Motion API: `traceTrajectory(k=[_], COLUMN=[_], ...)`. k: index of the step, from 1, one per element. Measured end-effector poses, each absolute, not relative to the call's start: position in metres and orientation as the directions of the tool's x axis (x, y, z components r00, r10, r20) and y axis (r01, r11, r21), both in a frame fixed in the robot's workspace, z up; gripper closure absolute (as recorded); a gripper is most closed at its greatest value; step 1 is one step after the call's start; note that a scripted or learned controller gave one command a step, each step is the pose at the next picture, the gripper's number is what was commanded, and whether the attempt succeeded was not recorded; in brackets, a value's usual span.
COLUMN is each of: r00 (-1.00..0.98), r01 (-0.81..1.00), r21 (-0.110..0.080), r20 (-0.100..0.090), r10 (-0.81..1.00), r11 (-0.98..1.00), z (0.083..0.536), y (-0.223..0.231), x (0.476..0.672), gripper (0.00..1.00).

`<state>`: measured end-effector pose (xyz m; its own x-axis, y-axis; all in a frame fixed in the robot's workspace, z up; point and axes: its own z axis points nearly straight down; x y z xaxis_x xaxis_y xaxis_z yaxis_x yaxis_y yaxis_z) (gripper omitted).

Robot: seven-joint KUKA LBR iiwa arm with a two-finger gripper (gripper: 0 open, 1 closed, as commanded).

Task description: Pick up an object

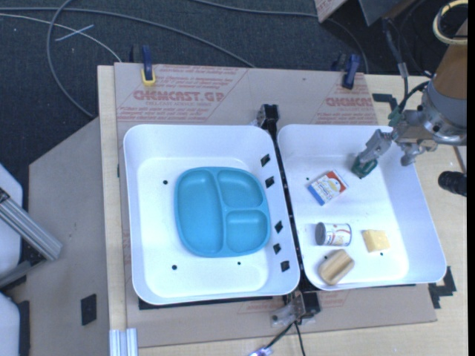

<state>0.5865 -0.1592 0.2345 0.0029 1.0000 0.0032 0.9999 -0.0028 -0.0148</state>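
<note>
Camera view: gripper (366, 166) over right bin (419, 199), can't tell its state; packet (327, 187) just left-below, can (334, 234) further below.

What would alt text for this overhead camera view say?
A grey robot arm's gripper hovers over the right bin, above a small packet, a can, a yellow block and a tan block. The left bin holds a blue divided plate.

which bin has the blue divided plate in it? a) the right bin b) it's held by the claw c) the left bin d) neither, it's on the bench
c, since the blue three-compartment plastic plate lies flat on the floor of the left shallow white bin, while the right shallow white bin holds the small items.
</note>
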Motion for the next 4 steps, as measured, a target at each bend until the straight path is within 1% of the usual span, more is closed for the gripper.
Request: traceTrajectory(k=[1,2,3,4], r00=[0.000,0.000,0.000,0.001], r01=[1.000,1.000,1.000,1.000], r21=[-0.001,-0.006,-0.005,0.000], r20=[0.001,0.002,0.002,0.003], r10=[1.000,1.000,1.000,1.000], r11=[0.000,0.000,0.000,-0.001], z=[0.243,0.180,0.137,0.089], y=[-0.159,-0.160,-0.158,-0.157], x=[0.589,0.590,0.587,0.589], gripper=[0.00,0.00,0.00,0.00])
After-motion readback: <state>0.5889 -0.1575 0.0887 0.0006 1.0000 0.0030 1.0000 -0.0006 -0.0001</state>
